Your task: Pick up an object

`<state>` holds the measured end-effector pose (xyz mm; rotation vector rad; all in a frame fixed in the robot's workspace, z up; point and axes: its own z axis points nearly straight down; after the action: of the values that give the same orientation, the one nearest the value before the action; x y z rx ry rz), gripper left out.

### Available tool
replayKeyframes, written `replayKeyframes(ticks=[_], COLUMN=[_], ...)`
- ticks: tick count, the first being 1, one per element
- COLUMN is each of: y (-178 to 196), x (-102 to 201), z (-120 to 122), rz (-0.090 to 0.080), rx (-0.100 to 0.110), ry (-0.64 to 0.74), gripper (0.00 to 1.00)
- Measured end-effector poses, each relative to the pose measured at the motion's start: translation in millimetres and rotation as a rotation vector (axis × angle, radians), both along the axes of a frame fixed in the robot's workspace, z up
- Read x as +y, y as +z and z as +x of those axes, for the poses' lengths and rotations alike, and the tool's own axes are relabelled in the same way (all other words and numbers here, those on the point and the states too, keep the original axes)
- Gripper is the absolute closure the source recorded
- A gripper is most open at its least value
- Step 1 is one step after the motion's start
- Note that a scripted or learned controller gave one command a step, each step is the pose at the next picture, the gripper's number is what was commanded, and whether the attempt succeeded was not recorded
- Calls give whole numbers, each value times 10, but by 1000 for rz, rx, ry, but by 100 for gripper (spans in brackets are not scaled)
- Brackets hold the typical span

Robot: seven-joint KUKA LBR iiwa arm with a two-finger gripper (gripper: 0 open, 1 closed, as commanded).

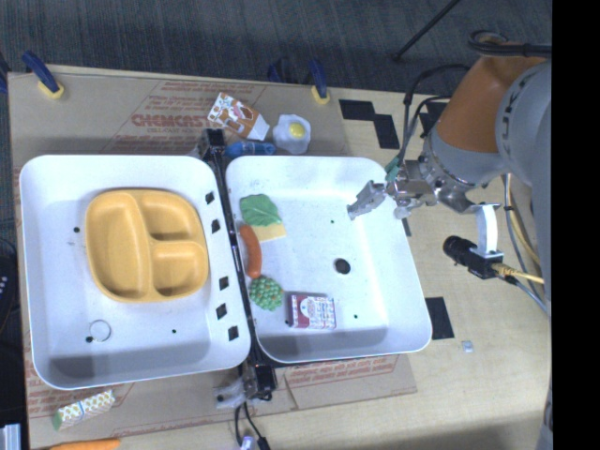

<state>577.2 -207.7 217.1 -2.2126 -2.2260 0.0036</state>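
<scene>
Four toys (261,216) hug bin's (375,319) left.

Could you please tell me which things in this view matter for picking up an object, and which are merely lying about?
For the job:
gripper
green leafy toy with yellow slab
orange toy sausage
green bumpy toy cluster
small red-and-white carton
right white bin

Lying about:
yellow divided plastic tray
left white bin
small yellow-and-white cup
blue clamp

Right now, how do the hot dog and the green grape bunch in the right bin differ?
The hot dog is orange-red, long and smooth; the grape bunch is green, round and bumpy. The hot dog lies lengthwise along the divider; the grape bunch sits just below it. Both lie at the right bin's left edge.
</scene>
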Motion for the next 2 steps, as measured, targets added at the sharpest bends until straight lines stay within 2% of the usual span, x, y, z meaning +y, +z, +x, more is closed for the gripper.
replayKeyframes(ticks=[1,2], y=[-1260,-1252], x=[636,1083], z=[217,-122], rz=[0,-3], rx=[1,-1], ry=[123,98], gripper=[0,0])
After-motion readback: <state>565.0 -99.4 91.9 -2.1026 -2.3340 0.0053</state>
